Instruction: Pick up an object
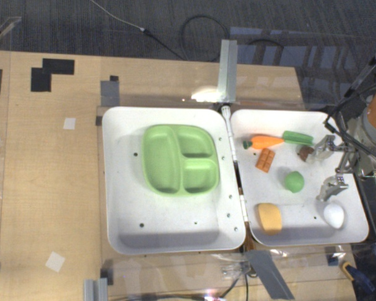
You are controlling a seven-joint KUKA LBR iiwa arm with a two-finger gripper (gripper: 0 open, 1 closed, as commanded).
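I see the metal two-finger gripper (329, 168) over the right white bin (357, 234), its jaws spread wide with nothing between them. Below one finger sits a white egg-shaped object (334, 216); a green ball (294, 182) lies just left. A green divided plate (179, 158) rests in the left bin (122, 231).

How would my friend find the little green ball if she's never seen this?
Look at the right white bin, the one with the small toys. Near its middle sits the green ball, below the carrot and above the yellow block. It is the only round green thing; the other green piece is long.
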